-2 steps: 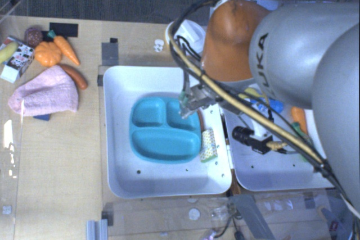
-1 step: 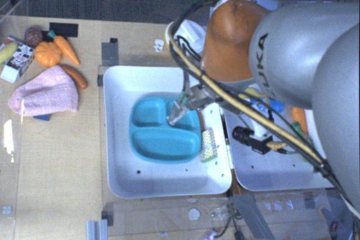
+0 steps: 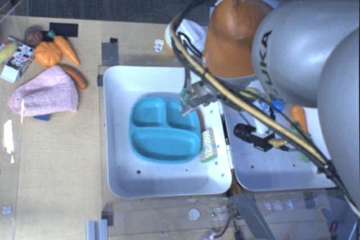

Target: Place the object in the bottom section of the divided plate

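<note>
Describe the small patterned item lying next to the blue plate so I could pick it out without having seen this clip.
Start at the left shallow white bin, which holds a blue divided plastic plate. Just off the plate's right edge, by the bin's right wall, lies a small pale green, speckled rectangular piece. It is the bin's only pale patterned item, far smaller than the plate.

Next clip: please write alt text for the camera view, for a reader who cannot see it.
A grey KUKA arm reaches in from the right, its gripper at the upper right edge of a blue divided plate lying in the left white bin. A small patterned packet lies beside the plate's right edge. On the bench to the left are a pink cloth and toy vegetables.
</note>
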Controlling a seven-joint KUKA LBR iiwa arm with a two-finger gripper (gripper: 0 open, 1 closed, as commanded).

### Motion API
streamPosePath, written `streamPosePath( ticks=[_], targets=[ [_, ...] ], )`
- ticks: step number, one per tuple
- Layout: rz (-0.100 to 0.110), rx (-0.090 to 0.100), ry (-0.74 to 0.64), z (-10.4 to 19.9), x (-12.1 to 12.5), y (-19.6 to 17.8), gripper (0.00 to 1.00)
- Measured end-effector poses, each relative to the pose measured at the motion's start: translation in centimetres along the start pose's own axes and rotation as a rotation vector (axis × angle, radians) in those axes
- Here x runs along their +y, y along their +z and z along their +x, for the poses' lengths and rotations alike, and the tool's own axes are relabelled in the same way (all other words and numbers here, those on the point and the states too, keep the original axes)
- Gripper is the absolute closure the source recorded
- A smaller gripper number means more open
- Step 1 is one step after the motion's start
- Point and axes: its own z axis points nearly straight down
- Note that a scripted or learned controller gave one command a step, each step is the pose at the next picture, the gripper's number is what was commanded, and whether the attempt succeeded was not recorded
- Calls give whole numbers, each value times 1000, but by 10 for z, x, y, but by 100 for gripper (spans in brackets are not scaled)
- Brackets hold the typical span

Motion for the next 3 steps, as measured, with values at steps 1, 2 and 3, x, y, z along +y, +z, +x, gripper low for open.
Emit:
streamPosePath(
  ticks=[1,2,3],
  targets=[
    [0,0,0,0,0,0,0],
    [-4,0,-2,-1,1,-11,100],
    [9,1,-39,11,-36,17,100]
  ],
)
